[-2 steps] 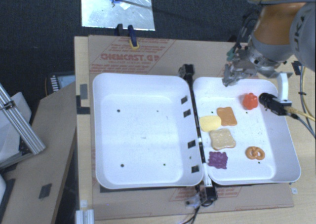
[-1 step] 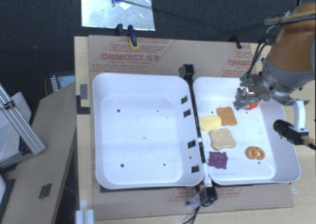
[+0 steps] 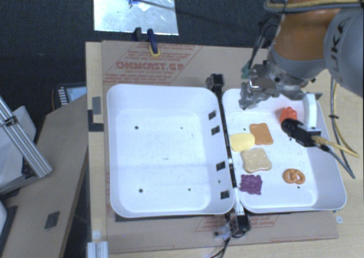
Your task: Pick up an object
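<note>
Two white bins point(image 3: 165, 95); six toy foods point(image 3: 256, 160)

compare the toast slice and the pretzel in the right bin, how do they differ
The toast slice is a solid, roughly square tan slab; the pretzel is a looped orange-brown twist with holes in it. The toast slice looks larger than the pretzel. The toast slice lies near the bin's middle, next to the yellow piece, while the pretzel sits apart, closer to the right wall. Both lie flat on the floor of the right bin, away from the gripper.

White bins point(image 3: 159, 103); purple grapes point(image 3: 251, 183), yellow cheese point(image 3: 242, 141), tan toast point(image 3: 256, 160).
</note>
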Available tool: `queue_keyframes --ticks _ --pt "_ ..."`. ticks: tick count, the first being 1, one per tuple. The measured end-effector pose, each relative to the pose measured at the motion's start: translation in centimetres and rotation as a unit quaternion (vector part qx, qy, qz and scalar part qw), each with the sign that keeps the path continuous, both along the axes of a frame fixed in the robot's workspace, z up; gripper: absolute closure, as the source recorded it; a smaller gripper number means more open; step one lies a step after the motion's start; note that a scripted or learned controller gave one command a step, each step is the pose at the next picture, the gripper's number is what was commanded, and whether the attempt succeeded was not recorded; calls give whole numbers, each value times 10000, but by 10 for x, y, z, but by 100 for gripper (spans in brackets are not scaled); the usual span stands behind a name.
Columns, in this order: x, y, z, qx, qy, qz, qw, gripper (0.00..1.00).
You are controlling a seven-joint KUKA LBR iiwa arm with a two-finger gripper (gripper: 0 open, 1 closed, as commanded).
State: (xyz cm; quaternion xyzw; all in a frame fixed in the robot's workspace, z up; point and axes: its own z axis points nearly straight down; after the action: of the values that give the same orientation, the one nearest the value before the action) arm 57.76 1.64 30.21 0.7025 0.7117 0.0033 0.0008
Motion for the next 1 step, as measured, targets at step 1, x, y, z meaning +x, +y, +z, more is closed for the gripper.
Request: queue_keyframes --ticks 1 --pt "-91 9 50 -5 6 -35 10000 100"
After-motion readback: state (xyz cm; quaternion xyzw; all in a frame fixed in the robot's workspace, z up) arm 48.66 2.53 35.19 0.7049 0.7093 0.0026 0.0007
